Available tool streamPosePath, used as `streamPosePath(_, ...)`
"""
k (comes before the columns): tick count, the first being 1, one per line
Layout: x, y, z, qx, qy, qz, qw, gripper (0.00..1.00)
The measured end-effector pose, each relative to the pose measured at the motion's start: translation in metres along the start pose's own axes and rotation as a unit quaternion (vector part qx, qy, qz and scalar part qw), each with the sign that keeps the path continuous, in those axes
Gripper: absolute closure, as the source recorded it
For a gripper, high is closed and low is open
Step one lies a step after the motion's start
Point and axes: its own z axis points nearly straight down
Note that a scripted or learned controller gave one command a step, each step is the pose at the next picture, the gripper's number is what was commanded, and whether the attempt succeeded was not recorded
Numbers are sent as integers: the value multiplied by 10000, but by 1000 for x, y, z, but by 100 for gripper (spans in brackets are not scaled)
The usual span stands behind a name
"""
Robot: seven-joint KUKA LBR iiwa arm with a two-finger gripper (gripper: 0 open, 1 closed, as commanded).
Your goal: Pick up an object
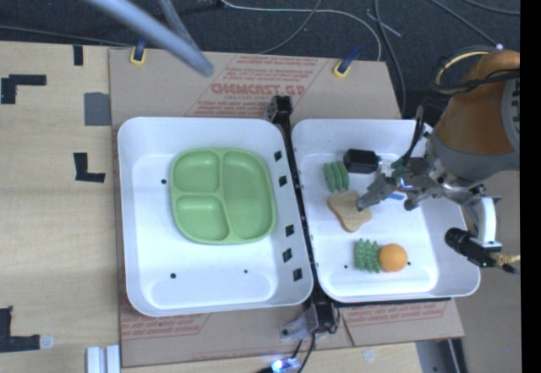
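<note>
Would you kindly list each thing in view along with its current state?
Green divided plate: flat in the left bin, nothing on it.
Tan biscuit-shaped piece: lying in the right bin, claw tip right by it.
Ridged green piece: lying free.
Orange ball: resting against a second ridged green piece.
Claw: low over the right bin, nothing visibly held.

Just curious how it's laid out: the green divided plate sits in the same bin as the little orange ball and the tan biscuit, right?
Not quite. The camera view shows the green divided plate in the left bin; the orange ball and tan biscuit lie in the right bin.
</note>
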Motion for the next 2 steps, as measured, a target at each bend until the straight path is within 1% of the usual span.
streamPosePath(1,3,-11,55,7,6,-1,10000,0)
streamPosePath(2,4,-9,42,-17,3,-11,10000,100)
